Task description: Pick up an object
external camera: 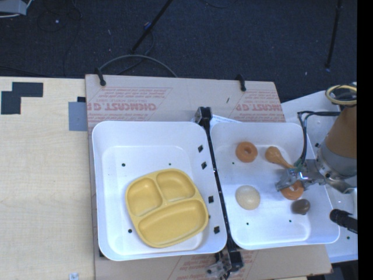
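Note:
The right bin (pixel 262 233) holds several small items. A brown ring doughnut (pixel 246 151) lies at the back, with a tan drumstick-shaped piece (pixel 275 155) to its right. A cream ball (pixel 247 197) sits near the middle. My gripper (pixel 289 182) is low at the bin's right side, directly over a small orange piece (pixel 294 192), which it partly hides. A dark brown lump (pixel 301 206) lies just in front of that orange piece. The grey arm with its orange band (pixel 345 134) comes in from the right.
The left bin (pixel 111 156) holds a yellow divided plate (pixel 167 207). A black divider strip (pixel 211 174) runs between the two bins. Cardboard (pixel 175 101) lies under and behind them. Cables (pixel 303 133) hang by the arm at the right bin's far corner.

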Controlling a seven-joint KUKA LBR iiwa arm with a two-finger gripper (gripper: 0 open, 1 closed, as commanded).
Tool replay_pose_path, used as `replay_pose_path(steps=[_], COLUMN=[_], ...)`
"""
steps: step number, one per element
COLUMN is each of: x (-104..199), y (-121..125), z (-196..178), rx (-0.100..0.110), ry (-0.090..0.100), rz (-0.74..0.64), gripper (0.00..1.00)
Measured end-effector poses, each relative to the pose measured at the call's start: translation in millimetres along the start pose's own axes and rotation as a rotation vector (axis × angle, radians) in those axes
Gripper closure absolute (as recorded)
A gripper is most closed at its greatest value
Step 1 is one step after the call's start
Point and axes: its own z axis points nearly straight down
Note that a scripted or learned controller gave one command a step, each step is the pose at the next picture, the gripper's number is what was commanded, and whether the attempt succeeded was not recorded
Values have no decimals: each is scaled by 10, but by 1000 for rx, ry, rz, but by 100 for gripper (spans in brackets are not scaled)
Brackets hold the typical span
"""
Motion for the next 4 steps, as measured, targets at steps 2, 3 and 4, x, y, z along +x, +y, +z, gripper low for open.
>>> replay_pose_path(steps=[2,3,4], x=[52,583,1200], y=[11,60,122], z=[-1050,-918,-847], rx=[-2,4,4], ry=[-1,2,4], rz=[-7,-8,-10], gripper=[100,100,100])
